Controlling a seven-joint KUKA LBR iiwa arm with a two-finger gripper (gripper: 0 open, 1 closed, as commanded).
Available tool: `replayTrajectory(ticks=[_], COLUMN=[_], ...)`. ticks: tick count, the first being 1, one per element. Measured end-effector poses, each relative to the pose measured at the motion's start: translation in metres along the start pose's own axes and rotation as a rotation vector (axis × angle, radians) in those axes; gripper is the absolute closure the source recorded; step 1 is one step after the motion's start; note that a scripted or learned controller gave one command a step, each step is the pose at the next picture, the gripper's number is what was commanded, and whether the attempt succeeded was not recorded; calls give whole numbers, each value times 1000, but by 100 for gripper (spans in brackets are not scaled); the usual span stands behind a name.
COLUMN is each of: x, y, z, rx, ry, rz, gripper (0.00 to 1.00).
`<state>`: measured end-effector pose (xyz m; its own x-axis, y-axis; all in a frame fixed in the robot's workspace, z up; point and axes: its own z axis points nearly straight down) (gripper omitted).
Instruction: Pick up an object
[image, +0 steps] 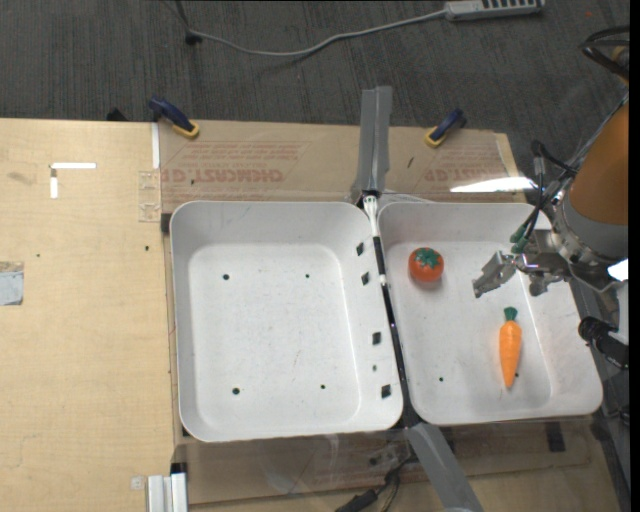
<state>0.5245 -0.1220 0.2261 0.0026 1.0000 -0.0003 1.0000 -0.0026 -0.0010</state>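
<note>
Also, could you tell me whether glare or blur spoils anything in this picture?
Camera view: bright glare on the cardboard behind the right bin; tomato and carrot sharp, with short soft shadows; gripper slightly blurred.

You have: white bins, 2 (270, 225) (470, 405); toy carrot, 1 (510, 348); toy tomato, 1 (426, 265); clamps, 2 (172, 116) (445, 127).

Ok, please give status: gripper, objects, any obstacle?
Gripper over right bin, holding nothing. Carrot just below it, tomato to its left, both loose on bin floor. Nothing blocking.
</note>
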Motion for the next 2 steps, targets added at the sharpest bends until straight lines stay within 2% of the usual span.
replayTrajectory(ticks=[1,2], x=[-28,5], y=[-44,62], z=[126,134], rx=[0,-1], ry=[0,0], rz=[-12,-104], gripper=[0,0])
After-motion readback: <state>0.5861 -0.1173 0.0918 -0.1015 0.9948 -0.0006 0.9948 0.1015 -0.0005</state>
